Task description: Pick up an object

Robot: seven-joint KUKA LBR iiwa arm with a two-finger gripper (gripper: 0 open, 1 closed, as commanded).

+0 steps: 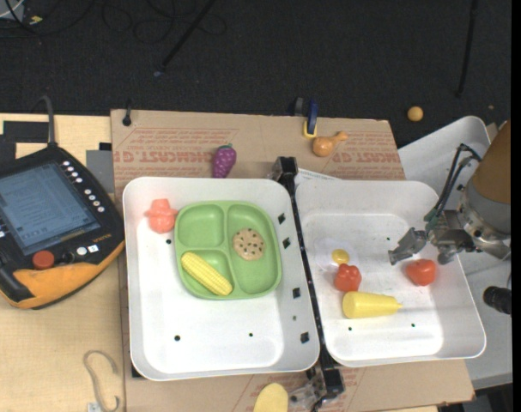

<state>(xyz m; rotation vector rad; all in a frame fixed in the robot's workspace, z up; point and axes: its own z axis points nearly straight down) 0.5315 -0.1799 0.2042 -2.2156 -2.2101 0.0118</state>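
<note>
In the right bin [389,204] lie a red tomato [421,271], a red pepper [348,276], a small yellow piece [340,256] and a yellow cone [370,304]. My gripper [428,247] reaches in from the right and hangs just over the tomato's far side. Its fingers are spread open, with the left fingertip [405,249] pointing toward the bin's middle. Nothing is between the fingers, and the tomato rests on the bin floor.
The left bin [209,342] holds a green divided plate [190,230] with a corn cob [207,273] and a cookie [249,244], plus a pink toy [160,215]. Purple grapes [224,160] and an orange toy [327,143] lie on the cardboard behind. A teach pendant [45,221] sits at the left.
</note>
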